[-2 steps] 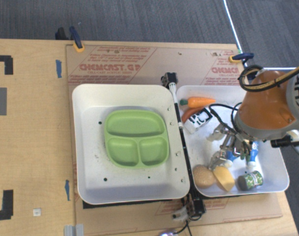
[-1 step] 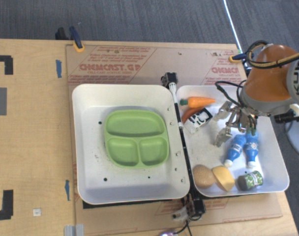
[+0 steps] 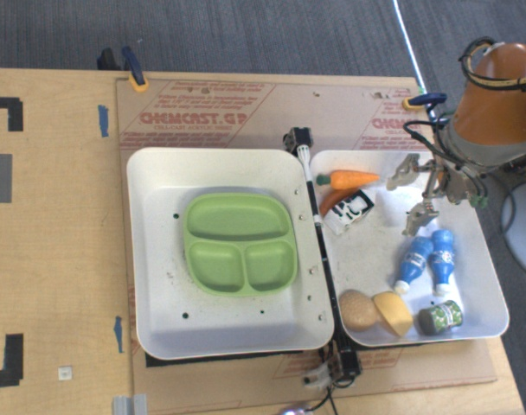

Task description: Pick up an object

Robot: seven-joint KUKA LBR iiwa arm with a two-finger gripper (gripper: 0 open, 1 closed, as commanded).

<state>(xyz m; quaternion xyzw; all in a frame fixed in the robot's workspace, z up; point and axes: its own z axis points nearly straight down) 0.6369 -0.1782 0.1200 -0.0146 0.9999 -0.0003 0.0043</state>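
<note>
A: Where is the nearest object found?
B: Two blue bottles (image 3: 426, 261) are seen just below the gripper (image 3: 421, 199), long axes slanted.
A: And the gripper?
B: Spread open; nothing is held.

Seen from above: a green three-compartment plate (image 3: 241, 242) lies flat near the centre of the view-left white bin (image 3: 142, 232), single long section toward the far side, two smaller ones nearer the cam. Its twin bin (image 3: 367, 258) sits just beside it, rims touching, w/ a black clip (image 3: 298, 138) at the far end of the seam. Both rest on a brown printed sheet (image 3: 211, 115), clamped at its far corners by blue clamps (image 3: 135, 67), atop a light wood bench (image 3: 47, 258) marked w/ black tape (image 3: 8, 111) & blue tape (image 3: 103, 121). A white cable (image 3: 403, 28) crosses the grey carpet (image 3: 246, 15) beyond.
</note>
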